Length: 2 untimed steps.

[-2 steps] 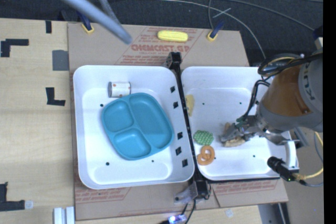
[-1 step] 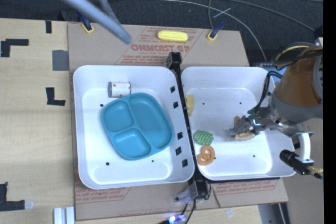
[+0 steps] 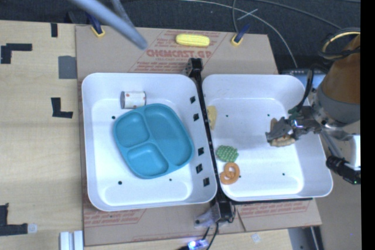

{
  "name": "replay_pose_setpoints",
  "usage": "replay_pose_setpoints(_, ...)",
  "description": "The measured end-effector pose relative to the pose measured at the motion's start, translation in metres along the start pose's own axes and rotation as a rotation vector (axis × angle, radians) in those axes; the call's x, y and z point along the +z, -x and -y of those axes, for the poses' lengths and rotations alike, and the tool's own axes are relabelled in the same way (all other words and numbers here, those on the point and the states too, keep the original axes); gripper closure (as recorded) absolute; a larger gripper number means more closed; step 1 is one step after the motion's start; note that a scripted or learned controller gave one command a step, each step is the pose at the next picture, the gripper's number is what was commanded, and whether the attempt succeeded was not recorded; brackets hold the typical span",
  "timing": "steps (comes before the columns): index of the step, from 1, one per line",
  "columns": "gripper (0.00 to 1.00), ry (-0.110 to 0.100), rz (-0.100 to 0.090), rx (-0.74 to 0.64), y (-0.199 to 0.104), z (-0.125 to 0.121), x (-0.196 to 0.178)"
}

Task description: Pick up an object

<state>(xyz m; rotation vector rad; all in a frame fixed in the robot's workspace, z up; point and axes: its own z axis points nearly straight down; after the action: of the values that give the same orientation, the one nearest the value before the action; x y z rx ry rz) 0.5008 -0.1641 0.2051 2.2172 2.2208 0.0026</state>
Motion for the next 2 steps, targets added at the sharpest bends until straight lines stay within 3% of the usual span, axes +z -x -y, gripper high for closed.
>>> replay_pose_setpoints(1,1.0,-0.003,-0.001,0.0,0.0,-0.001,-0.01)
replay_pose_setpoints(2,1.0,-0.005,-0.004,-0.006,-0.064,-0.005,-0.015)
